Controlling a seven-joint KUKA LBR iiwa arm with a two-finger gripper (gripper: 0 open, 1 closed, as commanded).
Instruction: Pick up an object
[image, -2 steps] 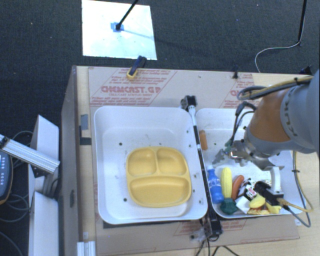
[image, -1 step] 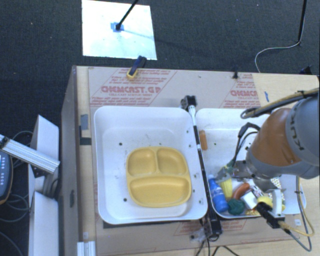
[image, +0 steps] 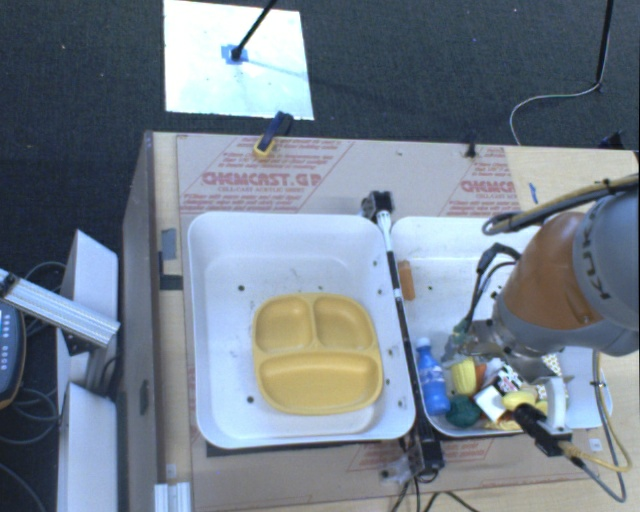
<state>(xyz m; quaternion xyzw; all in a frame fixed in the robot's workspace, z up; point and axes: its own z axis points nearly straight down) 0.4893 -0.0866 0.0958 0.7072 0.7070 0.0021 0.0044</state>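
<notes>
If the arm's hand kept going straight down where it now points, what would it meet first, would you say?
Most likely the yellow toy in the cluttered near corner of the right bin, beside the blue bottle; depth is hard to judge.

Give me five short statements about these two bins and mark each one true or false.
1. The yellow divided tray lies in the left bin. True.
2. The blue bottle lies in the left bin. False: it is in the right bin, near the wall between the bins.
3. The arm is over the right bin. True.
4. The divided tray has food in it. False: its compartments are bare.
5. The right bin's objects cluster at its near end. True.
</notes>
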